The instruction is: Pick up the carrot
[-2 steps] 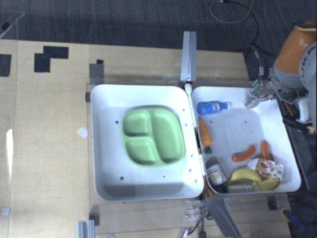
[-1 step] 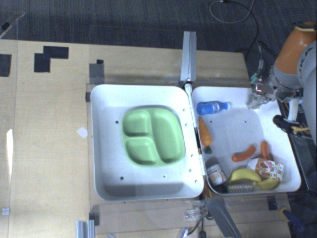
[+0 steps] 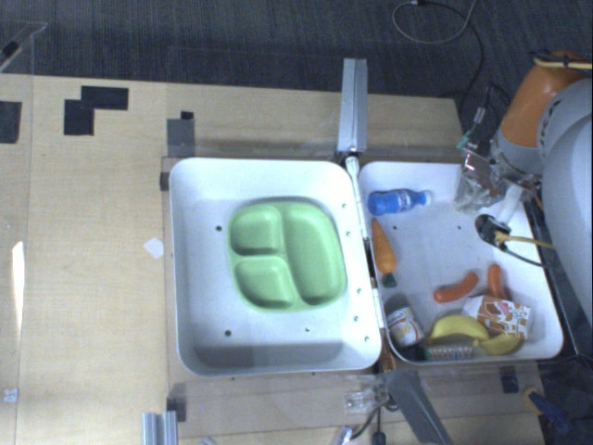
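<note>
carrot point(image 3: 383, 251): orange, greenish lower tip, slim
pose: flat, lengthwise
loc: right bin point(image 3: 422, 176), against left wall

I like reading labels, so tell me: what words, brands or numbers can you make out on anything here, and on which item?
None can be read.
Water bottle: blue label, print too blurred.
Small can: label blurred, no legible words.
Juice carton: red and white graphics, lettering too small to read.
Carrot, bananas, green divided plate: no print visible.
</note>
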You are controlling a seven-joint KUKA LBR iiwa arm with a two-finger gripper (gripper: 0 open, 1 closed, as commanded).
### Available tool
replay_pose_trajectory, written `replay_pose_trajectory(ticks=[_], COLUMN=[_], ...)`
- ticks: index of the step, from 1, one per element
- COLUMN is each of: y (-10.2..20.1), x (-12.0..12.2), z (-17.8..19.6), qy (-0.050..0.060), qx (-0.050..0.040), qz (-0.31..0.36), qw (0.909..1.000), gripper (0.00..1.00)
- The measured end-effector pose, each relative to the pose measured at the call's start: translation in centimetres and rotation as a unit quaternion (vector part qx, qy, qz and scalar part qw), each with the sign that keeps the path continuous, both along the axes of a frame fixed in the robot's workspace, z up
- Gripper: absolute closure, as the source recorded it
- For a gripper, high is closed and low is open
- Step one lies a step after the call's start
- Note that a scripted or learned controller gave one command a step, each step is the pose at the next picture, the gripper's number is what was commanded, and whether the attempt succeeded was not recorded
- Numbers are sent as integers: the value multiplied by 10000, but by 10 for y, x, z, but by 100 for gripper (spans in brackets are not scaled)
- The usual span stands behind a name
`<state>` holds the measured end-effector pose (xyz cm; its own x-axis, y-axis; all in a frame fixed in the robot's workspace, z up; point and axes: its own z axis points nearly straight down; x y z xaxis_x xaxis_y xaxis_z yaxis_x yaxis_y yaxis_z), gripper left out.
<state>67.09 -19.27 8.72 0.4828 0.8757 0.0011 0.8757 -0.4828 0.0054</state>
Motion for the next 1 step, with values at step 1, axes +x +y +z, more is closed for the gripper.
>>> replay_pose_trajectory(ticks=[1], y=[6], x=[-15], z=[29], qy=[-3], qx=[-8], qz=[1673], qw=[9859], gripper=[100])
